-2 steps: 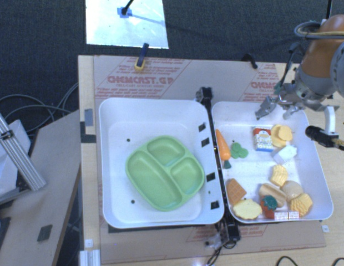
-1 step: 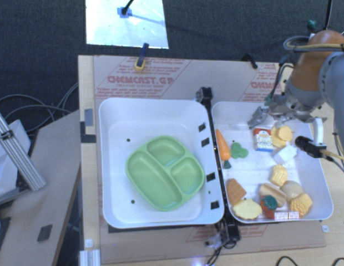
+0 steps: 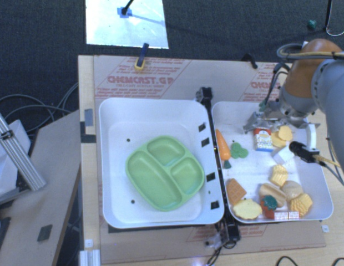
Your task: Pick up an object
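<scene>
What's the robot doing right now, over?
End effector low in the right bin, just above a small red-and-white carton. Nothing seen gripped. Yellow toy food pieces crowd the carton's right side; carrot lies apart.

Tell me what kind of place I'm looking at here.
Probably a robot lab test bench: two white bins on a board, toy food in the right one, a green divided plate in the left, loose cables alongside.
</scene>
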Controlling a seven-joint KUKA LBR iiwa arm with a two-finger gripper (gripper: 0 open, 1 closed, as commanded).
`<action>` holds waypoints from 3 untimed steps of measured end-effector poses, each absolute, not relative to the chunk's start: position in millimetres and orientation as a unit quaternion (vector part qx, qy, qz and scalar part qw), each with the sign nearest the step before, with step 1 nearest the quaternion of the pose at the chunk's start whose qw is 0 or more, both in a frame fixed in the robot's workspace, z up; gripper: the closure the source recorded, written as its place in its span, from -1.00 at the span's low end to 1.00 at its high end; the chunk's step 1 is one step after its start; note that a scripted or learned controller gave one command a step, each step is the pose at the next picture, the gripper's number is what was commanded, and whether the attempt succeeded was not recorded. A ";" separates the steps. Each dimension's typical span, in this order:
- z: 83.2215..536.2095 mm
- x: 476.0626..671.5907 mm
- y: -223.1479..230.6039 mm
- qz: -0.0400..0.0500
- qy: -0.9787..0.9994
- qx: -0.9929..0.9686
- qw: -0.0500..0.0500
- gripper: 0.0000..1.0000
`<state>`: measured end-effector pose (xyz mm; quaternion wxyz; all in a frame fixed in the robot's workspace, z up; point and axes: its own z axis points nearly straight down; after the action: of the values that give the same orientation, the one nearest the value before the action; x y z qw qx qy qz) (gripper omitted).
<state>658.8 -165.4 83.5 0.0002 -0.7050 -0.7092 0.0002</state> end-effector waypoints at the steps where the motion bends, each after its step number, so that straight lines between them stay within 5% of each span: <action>1: 96.9 660.6 -165.7 -0.001 -0.710 -0.704 -0.002 1.00; 3: 208.5 660.0 -170.9 -0.002 -0.708 -0.706 -0.003 1.00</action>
<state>660.0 -170.9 208.5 -0.0028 -0.7062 -0.7080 -0.0019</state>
